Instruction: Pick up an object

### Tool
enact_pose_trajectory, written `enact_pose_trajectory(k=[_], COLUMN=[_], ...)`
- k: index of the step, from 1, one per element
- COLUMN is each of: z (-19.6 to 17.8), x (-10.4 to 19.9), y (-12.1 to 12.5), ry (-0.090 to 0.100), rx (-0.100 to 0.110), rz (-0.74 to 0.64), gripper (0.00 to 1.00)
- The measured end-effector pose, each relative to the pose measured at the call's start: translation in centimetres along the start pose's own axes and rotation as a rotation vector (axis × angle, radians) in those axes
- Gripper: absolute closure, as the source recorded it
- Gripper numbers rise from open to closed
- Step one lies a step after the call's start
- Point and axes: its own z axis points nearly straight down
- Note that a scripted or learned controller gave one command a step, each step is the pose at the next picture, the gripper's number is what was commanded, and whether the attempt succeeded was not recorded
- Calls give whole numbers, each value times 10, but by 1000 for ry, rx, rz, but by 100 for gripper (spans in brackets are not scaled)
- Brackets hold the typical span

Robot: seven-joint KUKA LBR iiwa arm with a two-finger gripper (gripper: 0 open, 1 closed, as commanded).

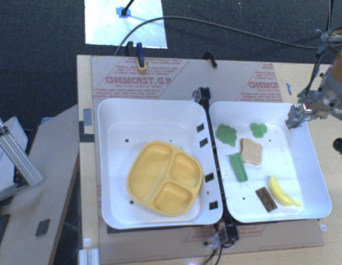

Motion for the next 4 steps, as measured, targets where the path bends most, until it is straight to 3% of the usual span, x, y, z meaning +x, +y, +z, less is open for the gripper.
enact_pose_trajectory(k=[1,4], z=[9,7], x=[46,198], y=[4,48], ry=[2,3], rx=[3,2], rz=[-3,-5], gripper=[100,100])
